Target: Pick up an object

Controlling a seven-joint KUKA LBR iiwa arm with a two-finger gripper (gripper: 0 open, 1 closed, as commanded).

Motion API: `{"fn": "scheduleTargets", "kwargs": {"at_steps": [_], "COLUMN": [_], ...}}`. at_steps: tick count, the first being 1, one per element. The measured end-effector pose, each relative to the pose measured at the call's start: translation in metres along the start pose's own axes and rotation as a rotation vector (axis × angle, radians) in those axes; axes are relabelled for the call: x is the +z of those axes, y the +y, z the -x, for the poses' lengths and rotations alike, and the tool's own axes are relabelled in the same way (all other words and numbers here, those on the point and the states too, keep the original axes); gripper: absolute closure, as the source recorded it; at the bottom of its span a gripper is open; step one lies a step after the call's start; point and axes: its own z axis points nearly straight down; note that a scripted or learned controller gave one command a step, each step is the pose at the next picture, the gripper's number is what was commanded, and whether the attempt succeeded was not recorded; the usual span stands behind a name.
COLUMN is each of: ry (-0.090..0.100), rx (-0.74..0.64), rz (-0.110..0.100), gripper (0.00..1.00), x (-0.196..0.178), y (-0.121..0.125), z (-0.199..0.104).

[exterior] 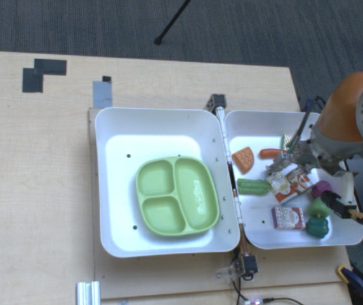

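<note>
The right bin (257,122) holds several small items. An orange wedge (244,159) and a red sausage (270,152) lie at its left and middle. A green pickle (252,186) lies below the wedge. A red and white packet (290,183) sits in the middle, with a second packet (287,218) nearer the front. A purple piece (322,188) and a green pepper (318,225) lie at the right. My gripper (284,164) reaches in from the right, low over the upper left end of the middle packet, just below the sausage.
The left bin (115,170) bears a light green divided plate (178,196). The ridge between the two bins (228,170) runs just left of the wedge. The arm's orange band (349,110) hangs over the right bin's far right side.
</note>
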Motion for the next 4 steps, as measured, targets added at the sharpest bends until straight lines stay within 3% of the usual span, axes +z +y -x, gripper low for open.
{"fn": "scheduleTargets", "kwargs": {"at_steps": [1,2,3,4], "ry": [-0.001,-0.001,-0.001,-0.001], "rx": [-0.001,-0.001,-0.002,-0.003], "rz": [0.008,0.007,0.012,0.011], "gripper": [1.00,0.00,1.00,0.00], "x": [-0.012,-0.012,-0.023,-0.023], "y": [0.003,0.002,0.004,0.004], "z": [-0.001,-0.001,-0.001,-0.001]}}
